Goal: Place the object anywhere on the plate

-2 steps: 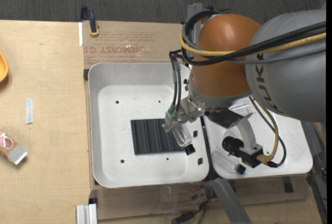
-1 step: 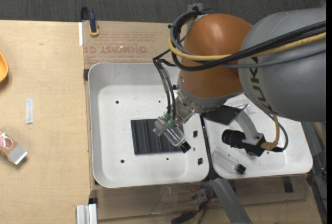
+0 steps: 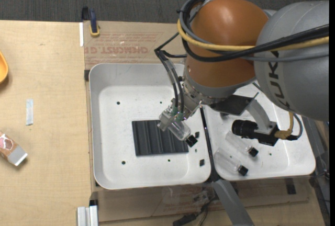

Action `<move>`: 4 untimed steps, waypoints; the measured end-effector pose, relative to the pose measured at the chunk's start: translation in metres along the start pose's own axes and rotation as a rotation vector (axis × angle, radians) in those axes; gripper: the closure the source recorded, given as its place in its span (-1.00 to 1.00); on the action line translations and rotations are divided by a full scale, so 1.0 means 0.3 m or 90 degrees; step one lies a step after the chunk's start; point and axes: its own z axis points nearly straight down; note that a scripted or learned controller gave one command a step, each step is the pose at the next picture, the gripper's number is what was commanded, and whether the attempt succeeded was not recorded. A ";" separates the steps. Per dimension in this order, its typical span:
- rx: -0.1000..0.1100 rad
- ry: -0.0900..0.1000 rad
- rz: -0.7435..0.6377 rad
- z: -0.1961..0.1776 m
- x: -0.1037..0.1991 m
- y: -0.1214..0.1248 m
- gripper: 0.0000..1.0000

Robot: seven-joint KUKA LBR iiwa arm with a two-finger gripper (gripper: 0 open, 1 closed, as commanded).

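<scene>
A grey-and-orange KUKA arm [image 3: 293, 47] reaches in from the right over two white bins, its gripper [image 3: 178, 128] low above the left bin [image 3: 95, 115]. The gripper sits at the upper right corner of a ribbed black plate [image 3: 157, 138] that lies flat on the bin floor. Whether the gripper is apart or closed cannot be told from this angle. A small black object [image 3: 191, 140] sits just beside the gripper's tip, at the plate's right edge. It appears to rest on the white floor rather than on the ribs, though whether it touches the plate is unclear. A second black piece [image 3: 201, 162] lies nearer the bin's lower right corner, apart from the plate. In the right bin [image 3: 310, 159], two small dark bits [image 3: 253, 151] [image 3: 242, 170] and a clear item [image 3: 226, 157] are scattered across the floor. On the tan bench [image 3: 47, 63] to the left lie a pale strip [image 3: 29, 112] and a red-and-grey packet [image 3: 11, 149], well apart from both bins.
</scene>
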 end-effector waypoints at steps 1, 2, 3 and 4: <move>0.000 0.000 0.000 0.000 0.000 0.000 -1.00; 0.001 -0.001 0.001 -0.027 -0.005 0.000 1.00; -0.001 -0.001 -0.094 -0.112 0.037 0.086 1.00; 0.000 0.000 -0.194 0.008 -0.039 -0.033 1.00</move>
